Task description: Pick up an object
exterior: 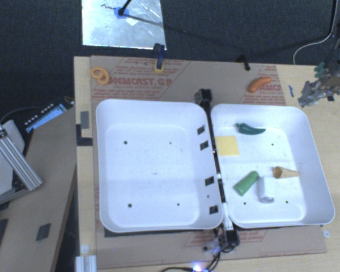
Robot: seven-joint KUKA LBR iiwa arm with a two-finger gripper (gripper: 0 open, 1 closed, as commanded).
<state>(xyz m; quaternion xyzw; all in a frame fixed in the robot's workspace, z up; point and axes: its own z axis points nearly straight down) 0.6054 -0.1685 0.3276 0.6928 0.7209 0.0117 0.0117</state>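
The right bin [311,146] holds several small objects. A dark green pepper [250,129] lies near its back. A flat yellow square [227,145] sits by the left wall. A green cylinder [246,183] and a white cylinder [266,190] lie side by side toward the front. A small ice cream cone [285,172] lies to their right. My gripper [316,92] hangs at the view's right edge, beyond the right bin's back right corner, over the bench and apart from every object.
The left bin [110,152] sits beside the right one, joined by a black hinge strip [212,157]. On the cardboard behind the bins lie an orange sausage [259,84], a pretzel [100,75] and a yellow clamp [158,61].
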